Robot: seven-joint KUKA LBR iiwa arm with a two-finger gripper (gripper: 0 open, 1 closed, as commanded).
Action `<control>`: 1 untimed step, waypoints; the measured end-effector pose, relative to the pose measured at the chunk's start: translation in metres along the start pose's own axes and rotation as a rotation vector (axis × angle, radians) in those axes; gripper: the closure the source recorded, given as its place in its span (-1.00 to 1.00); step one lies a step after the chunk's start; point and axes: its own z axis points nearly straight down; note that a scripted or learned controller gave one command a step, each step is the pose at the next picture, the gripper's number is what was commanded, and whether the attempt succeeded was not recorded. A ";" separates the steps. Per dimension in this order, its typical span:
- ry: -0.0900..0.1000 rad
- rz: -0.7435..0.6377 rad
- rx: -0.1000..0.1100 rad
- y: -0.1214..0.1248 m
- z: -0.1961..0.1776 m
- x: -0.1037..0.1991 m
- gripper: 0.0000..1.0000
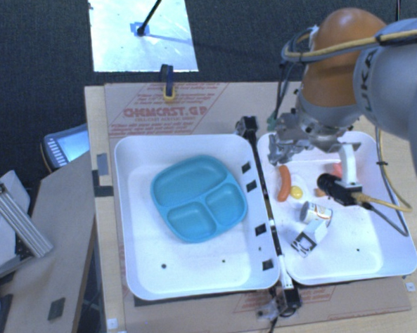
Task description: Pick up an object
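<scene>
While the arm (371, 68) hangs low over the right bin (369, 258), likely to reach a toy, its fingers (286, 152) sit just above the orange sausage (285, 181), and I cannot tell if they are open or closed.

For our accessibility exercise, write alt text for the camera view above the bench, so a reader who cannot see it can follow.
A grey robot arm with an orange band reaches from the right, its gripper low over the right bin, near an orange sausage-shaped toy among small items. The left bin holds a blue three-compartment plate.
</scene>
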 end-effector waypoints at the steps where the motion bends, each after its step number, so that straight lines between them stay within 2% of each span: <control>1: -0.001 0.000 0.002 0.009 0.017 0.054 1.00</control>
